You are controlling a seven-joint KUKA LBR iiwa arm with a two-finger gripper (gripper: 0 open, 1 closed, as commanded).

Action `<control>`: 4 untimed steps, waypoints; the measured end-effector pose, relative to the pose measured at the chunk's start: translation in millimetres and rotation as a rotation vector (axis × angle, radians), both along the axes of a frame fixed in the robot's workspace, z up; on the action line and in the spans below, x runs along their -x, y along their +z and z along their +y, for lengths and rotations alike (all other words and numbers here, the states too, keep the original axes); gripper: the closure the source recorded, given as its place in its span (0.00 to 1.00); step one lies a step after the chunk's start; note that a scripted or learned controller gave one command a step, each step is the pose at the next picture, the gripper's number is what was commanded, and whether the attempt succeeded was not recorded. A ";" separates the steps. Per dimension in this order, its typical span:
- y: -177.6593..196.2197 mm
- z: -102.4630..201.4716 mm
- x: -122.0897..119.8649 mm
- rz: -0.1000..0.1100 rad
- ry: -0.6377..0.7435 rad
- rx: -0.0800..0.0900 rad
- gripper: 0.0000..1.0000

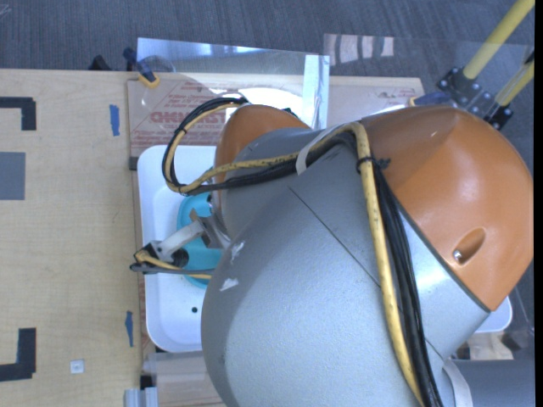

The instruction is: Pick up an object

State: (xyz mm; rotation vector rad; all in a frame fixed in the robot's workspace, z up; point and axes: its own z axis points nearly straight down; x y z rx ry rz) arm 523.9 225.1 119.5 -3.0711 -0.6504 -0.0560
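A large grey and orange arm point(356, 261) is reaching into a white bin point(157, 227) on the bench point(68, 227), hiding its tool's state, while a partly covered turquoise object point(197, 213), probably light, rigid plastic, is sitting beneath it, best gripped across its exposed rim.

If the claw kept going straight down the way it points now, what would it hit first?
Most likely the turquoise object directly beneath the claw in the white bin; the arm hides much of it, so depth is uncertain.

dark grey carpet floor point(254, 7) beyond a pale wooden bench point(59, 227).
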 end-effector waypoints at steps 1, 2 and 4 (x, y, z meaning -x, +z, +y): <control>56.7 -0.6 -6.8 0.031 -0.146 0.004 1.00; 67.3 0.0 34.6 0.037 -0.214 0.004 1.00; 144.3 1.0 34.3 0.027 -0.091 0.002 1.00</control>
